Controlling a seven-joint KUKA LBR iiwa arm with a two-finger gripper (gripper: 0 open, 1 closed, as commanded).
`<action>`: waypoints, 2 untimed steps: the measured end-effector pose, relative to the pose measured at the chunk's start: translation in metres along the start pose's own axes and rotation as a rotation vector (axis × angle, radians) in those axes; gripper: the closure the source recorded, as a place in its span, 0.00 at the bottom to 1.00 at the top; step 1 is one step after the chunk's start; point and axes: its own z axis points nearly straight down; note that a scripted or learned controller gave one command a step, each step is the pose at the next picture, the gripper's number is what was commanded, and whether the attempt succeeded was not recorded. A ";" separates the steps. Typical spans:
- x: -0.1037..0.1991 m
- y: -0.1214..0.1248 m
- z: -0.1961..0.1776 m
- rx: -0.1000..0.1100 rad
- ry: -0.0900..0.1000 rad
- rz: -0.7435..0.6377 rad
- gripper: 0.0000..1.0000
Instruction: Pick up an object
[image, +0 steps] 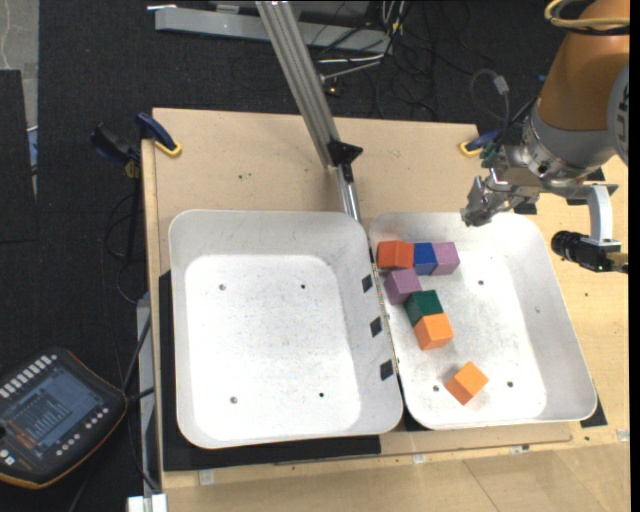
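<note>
Left bin (200, 240): bare white floor, speckled, no blocks in it.
Divider edge: the two bins touch along their inner rims, with dark tabs along the seam.
Block cluster: in the right bin (540, 290), near its left wall, an orange cube (394, 254), blue cube (424, 257) and purple cube (446, 256) sit in a touching row; below them a second purple cube (402, 284), a green cube (425, 305) and an orange cube (433, 330).
Stray block: one orange cube (466, 382) lies apart, tilted, nearer the front rim.
Gripper (480, 208): above the right bin's back rim, well apart from every cube (nothing seen in it).
Jaws: cannot tell how far open; dark and small here.
Progress: nothing lifted yet; approach, grasp and lift all remain.
Hidden: arm cut off at the top right.
</note>
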 end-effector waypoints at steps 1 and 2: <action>0.061 -0.003 0.011 0.008 0.004 -0.005 1.00; 0.115 -0.003 0.012 0.007 0.003 -0.005 1.00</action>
